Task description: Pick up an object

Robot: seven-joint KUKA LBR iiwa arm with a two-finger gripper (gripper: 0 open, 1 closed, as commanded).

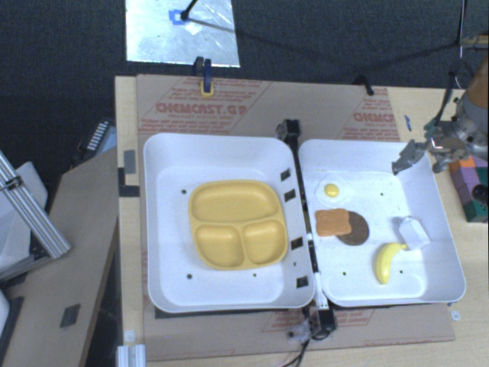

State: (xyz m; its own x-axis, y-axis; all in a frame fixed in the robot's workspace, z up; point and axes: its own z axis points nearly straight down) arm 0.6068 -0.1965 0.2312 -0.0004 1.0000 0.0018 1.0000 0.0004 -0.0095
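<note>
Red print "CHEMCAST GP" on the brown sheet [252, 98] under the bins, top left; same print repeats top right, partly cut off. More red print at the sheet's bottom edge, too small to read.

Dark carpet floor [61, 52] surrounds a wooden bench [321, 102]; silver sheet [181, 21] behind.

Wooden bench [84, 228] carries cardboard sheet [252, 102]; two white bins [164, 159] side by side on it
</note>
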